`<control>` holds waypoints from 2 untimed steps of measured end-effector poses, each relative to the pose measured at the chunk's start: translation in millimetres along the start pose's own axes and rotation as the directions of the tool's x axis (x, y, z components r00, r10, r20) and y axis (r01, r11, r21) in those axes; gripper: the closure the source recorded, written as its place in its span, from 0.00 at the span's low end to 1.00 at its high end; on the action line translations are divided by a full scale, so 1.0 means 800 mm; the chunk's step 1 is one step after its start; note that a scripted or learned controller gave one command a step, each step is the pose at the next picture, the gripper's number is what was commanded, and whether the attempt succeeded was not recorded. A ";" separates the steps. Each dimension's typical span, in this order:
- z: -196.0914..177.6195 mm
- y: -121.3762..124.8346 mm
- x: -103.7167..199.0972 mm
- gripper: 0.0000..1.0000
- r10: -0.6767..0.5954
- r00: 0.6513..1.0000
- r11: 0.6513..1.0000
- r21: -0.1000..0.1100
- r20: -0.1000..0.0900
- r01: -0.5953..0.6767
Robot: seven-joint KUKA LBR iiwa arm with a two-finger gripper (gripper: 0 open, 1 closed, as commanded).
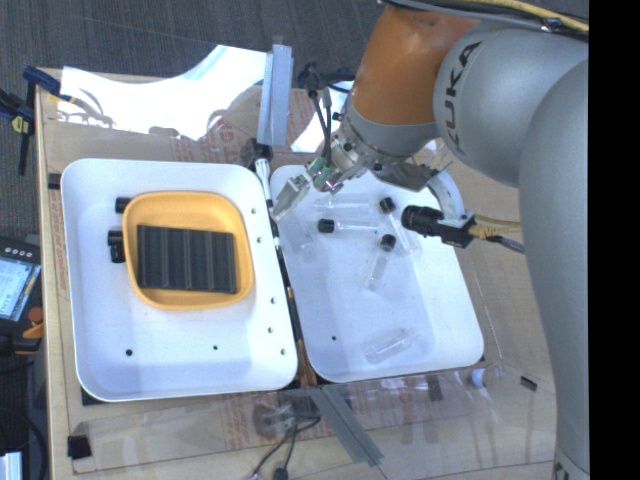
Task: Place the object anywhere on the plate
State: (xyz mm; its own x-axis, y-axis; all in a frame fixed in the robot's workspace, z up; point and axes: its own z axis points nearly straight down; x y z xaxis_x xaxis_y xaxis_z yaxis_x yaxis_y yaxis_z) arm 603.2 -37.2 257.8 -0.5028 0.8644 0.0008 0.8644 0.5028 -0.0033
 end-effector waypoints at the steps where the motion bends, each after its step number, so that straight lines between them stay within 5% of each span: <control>1: 0.066 0.030 -0.003 0.00 -0.020 1.000 1.000 0.001 0.000 0.020; 2: 0.066 0.030 -0.003 0.00 -0.019 1.000 1.000 0.001 0.000 0.019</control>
State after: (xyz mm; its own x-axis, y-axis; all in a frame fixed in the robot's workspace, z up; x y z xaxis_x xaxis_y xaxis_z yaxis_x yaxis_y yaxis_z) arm 625.0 -27.5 204.8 -0.5193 0.8546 0.0006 0.8546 0.5193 -0.0039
